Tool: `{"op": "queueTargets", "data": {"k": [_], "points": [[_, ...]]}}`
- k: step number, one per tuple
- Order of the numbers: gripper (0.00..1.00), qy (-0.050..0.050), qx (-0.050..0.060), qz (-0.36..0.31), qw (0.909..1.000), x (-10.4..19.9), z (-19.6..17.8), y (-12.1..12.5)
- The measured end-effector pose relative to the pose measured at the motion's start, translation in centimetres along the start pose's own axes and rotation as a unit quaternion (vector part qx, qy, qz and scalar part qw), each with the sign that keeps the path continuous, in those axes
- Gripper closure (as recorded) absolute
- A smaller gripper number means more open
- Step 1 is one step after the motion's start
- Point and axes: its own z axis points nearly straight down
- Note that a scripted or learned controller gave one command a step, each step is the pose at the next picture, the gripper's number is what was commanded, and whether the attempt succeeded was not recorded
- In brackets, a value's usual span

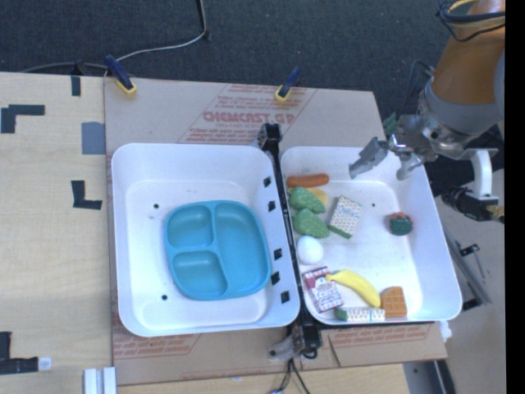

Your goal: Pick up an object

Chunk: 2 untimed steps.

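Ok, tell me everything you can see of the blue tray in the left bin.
The blue tray is a light blue, rounded-corner plate that looks like plastic, divided by raised ridges into three compartments: two smaller ones toward the far side and one larger toward the near side. It lies flat, turned slightly askew, on the floor of the left bin, nearer its right wall. It touches the bin floor alone.

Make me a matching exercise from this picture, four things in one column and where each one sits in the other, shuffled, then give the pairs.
Things:
1. blue tray
2. banana
3. white egg
4. pincer

Places:
A. above the right bin's far right corner
B. in the left bin
C. near the right bin's front edge
D. by the divider, below the green pieces

Pairs: 1-B, 2-C, 3-D, 4-A
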Motion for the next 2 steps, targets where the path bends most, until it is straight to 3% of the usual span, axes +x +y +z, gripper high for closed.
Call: {"op": "queueTargets", "data": {"k": [1,2], "points": [[0.0,0.001,0.002,0.0,1.0,0.0,14.7,-0.5],[0.0,-0.004,-0.003,0.002,1.0,0.2,17.4,-0.4]]}}
